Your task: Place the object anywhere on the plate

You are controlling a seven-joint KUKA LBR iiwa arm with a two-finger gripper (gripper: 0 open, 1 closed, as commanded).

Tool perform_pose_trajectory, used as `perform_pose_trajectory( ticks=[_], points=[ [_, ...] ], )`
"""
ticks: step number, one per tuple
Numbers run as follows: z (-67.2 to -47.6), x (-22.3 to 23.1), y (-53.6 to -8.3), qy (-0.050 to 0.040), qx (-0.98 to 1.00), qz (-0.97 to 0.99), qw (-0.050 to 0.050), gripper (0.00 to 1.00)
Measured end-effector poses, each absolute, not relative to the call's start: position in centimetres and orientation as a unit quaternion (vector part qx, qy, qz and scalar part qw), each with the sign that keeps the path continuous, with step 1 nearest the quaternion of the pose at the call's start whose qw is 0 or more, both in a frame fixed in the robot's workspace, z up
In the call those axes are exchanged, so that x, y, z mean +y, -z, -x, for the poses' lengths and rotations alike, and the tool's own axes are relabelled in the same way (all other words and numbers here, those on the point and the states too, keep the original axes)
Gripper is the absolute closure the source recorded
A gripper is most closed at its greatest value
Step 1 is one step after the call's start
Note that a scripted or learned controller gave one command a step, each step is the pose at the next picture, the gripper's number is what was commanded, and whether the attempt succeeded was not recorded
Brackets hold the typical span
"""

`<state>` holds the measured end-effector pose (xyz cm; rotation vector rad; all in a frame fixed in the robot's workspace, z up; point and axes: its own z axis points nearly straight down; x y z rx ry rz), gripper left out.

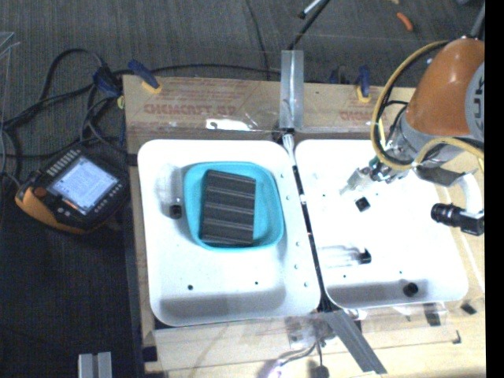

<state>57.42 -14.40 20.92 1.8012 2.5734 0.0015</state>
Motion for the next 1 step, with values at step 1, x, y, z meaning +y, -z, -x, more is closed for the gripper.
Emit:
perform_pose_trajectory(
  ticks=[1],
  points=[
    [-55.63, -8.89, -18.31, -0.0001, 0.882, -0.471, -0.001, 1.00]
  ],
)
